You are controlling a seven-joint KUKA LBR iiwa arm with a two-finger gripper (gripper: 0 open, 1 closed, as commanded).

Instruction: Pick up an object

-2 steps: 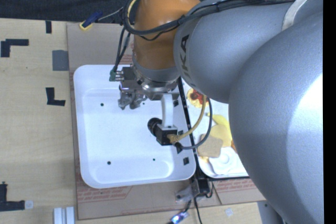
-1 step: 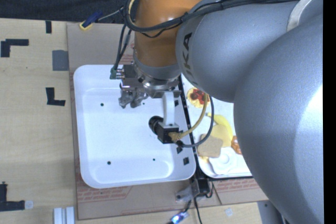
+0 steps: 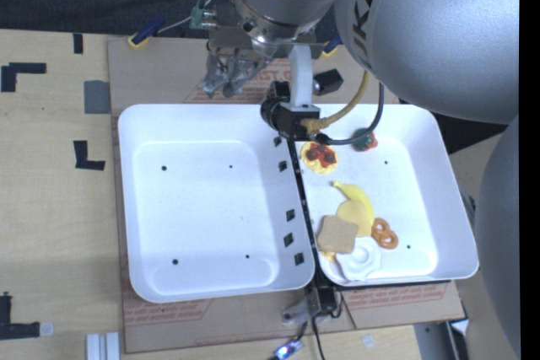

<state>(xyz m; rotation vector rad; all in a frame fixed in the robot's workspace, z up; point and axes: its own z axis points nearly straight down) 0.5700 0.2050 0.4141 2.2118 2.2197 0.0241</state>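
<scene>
The right bin holds several toy foods. A small round pizza piece lies near its far left corner, with a red and green item to its right. A yellow banana lies mid-bin. Near the front are a tan toast slice, an orange pretzel and a white piece. My gripper hangs over the cardboard just beyond the far rim of the left bin, apart from all the foods, and nothing shows in it.
The grey arm and its orange band fill the upper right, overhanging the right bin's far edge. A black fitting with cables sits at the far end of the divider between the bins. Brown cardboard surrounds the bins.
</scene>
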